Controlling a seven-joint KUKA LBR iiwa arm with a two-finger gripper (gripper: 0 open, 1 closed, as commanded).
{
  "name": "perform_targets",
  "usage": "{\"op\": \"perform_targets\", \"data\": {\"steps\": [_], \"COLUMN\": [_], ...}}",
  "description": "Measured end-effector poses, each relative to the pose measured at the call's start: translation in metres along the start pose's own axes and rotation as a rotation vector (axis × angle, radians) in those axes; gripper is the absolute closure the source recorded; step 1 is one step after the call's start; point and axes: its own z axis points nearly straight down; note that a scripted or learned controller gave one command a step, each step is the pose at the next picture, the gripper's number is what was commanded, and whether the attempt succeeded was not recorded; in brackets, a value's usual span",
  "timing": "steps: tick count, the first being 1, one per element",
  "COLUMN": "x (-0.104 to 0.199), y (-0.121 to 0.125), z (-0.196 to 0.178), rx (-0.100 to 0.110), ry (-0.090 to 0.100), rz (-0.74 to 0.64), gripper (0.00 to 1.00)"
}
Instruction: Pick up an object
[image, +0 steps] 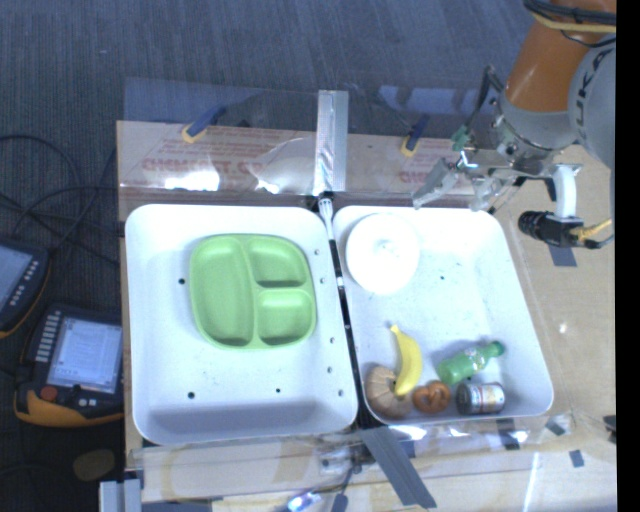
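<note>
My gripper (458, 195) hangs over the back edge of the right bin (522, 300), its two fingers spread apart with nothing between them. Just in front of it and to the left, a white round plate (382, 251) lies in the bin's back left corner. Along the bin's front edge sit a yellow banana (405, 361), a green bottle (468, 362) on its side, a metal can (483, 398), a reddish-brown fruit (432, 398) and a brown round object (383, 390). A green divided plate (252, 290) lies in the left bin (150, 330).
A metal upright (331, 140) stands behind the seam between the bins. Two yellow-and-blue clamps (203, 122) (411, 141) hold the back board. A handheld pendant (70, 362) and cables lie on the floor at left.
</note>
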Motion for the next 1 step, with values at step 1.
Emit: {"op": "perform_targets", "data": {"steps": [1], "x": [-0.0217], "y": [0.0095], "z": [0.1726], "rx": [-0.002], "ry": [-0.002], "rz": [-0.184], "gripper": [0.0]}}
